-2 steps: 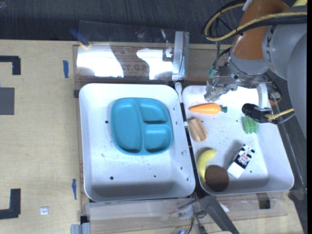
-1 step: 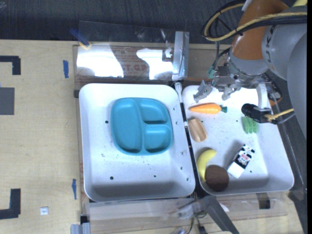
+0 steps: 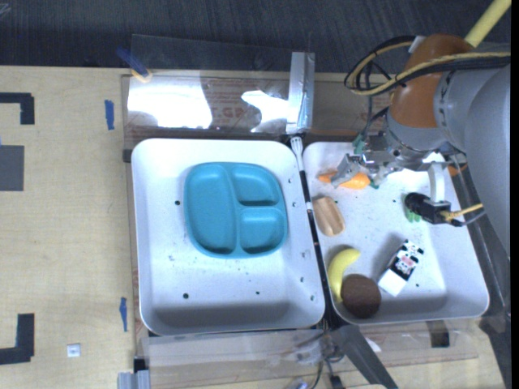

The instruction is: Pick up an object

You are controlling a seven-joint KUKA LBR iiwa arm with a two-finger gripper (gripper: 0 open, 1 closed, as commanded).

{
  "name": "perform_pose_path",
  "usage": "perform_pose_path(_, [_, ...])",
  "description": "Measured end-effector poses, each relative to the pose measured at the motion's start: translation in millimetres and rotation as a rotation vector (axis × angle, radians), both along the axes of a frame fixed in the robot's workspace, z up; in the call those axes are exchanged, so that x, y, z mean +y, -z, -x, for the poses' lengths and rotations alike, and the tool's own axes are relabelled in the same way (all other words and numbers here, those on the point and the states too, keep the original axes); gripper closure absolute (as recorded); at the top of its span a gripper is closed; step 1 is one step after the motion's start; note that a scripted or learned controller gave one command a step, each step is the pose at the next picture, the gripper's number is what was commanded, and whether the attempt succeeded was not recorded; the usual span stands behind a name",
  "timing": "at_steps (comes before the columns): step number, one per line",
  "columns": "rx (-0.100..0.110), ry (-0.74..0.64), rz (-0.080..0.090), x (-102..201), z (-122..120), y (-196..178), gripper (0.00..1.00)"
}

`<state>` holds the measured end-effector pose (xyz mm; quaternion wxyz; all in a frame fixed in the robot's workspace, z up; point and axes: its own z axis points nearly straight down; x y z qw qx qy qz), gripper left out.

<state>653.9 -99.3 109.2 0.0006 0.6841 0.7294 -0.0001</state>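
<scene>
My gripper is low at the far left of the right bin. It sits right over an orange piece that lies by the bin's back left corner, and partly covers it. A tan bun-shaped piece lies just in front of that. Further forward are a yellow fruit, a brown ball touching it, and a small black-and-white carton.
The left bin holds a blue divided plate. The ridge between the two bins runs close to the left of my gripper. A clear plastic sheet stands behind the left bin.
</scene>
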Motion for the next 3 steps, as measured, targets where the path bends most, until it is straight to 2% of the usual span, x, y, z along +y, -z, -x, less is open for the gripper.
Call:
perform_pose_path(1, [-0.003, 0.011, 0.000, 4.6, -14.1, 23.6, 0.00])
perform_pose_path(2, [0.005, 0.007, 0.003, 4.8, -12.7, 15.4, 1.00])
perform_pose_path(3, [-0.005, 0.156, 0.000, 26.5, -14.8, -78.0, 1.00])
